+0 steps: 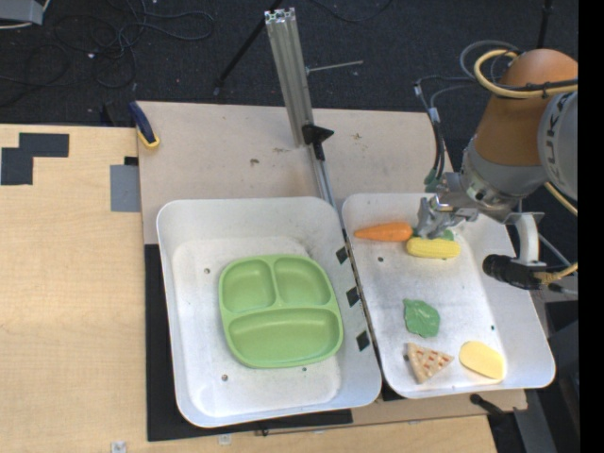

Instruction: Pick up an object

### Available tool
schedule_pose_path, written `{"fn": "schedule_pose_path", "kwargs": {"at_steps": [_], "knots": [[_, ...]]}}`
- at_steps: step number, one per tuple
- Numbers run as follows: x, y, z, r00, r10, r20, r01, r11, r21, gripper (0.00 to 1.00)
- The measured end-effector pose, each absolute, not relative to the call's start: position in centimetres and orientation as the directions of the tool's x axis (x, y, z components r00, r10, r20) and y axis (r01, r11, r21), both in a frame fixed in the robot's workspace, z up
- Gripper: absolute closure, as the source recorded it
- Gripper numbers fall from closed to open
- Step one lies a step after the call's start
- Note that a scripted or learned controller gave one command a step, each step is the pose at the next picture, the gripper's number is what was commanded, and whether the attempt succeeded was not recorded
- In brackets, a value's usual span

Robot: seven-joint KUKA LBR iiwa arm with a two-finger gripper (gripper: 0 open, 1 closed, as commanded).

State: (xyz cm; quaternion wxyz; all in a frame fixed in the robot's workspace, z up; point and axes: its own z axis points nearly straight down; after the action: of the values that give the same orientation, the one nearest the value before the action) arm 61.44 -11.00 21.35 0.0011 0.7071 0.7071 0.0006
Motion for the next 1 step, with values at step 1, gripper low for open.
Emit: {"fn": "schedule_pose_path", "kwargs": {"at_steps": [1], "knots": [[61.79, -11.27, 25.63, -0.001, 1.000, -0.001, 1.000, 0.001, 0.002, 1.00]]}}
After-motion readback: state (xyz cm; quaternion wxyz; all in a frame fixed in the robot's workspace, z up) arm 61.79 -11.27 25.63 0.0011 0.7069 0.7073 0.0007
